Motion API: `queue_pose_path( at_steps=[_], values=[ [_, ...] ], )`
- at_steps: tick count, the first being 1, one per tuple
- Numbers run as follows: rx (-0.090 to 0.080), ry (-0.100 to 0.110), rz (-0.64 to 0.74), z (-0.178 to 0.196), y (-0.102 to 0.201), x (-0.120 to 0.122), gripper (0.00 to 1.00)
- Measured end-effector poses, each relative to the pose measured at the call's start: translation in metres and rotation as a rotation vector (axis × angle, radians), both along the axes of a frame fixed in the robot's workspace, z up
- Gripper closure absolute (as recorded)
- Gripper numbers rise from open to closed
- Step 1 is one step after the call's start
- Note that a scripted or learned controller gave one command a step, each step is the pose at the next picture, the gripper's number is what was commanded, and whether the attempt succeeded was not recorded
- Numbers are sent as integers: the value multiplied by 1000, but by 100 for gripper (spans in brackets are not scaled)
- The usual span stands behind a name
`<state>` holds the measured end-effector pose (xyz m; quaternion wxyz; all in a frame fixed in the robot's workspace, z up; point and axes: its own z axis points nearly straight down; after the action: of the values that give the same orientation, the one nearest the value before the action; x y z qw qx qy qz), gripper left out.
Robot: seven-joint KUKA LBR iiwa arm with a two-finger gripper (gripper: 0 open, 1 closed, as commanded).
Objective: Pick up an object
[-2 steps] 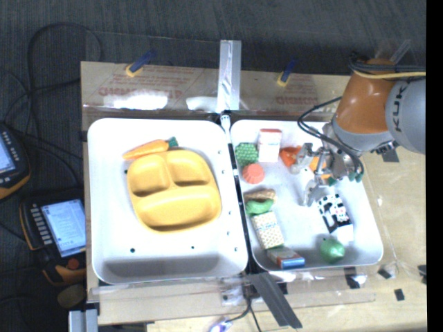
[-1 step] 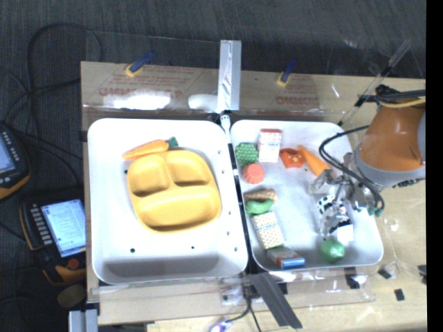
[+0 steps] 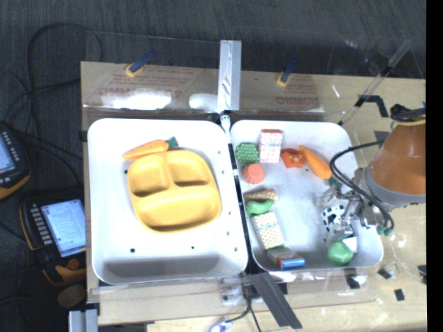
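The pincer point(image 3: 344, 221) hung low by the right bin's point(image 3: 304, 185) right wall, over a black-and-white toy point(image 3: 332, 216); whether it was open or held anything could not be told. A green ball point(image 3: 339, 252) lay just beside, in the near right corner. So close to wall and ball, a grab could likely snag the rim or nudge the toy away. Open room lay mid-bin, leftward.

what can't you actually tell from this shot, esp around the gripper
- Gripper, camera view: fingers lost in wrist hardware and cables; open or shut unclear.
- Black-and-white object: partly covered by the gripper, identity unclear.
- Green object: too small to identify.
- Arm: cut off by the right edge.
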<state>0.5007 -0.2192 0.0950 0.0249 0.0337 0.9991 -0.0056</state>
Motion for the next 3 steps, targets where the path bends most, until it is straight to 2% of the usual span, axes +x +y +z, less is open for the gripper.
queue_pose_path(
  at_steps=[1, 2, 3],
  values=[
    [4, 36, 105, -5, 48, 55, 0],
    [0, 14, 87, -2, 1, 6, 0],
    [5, 34, 134, -5, 54, 55, 0]
  ],
)
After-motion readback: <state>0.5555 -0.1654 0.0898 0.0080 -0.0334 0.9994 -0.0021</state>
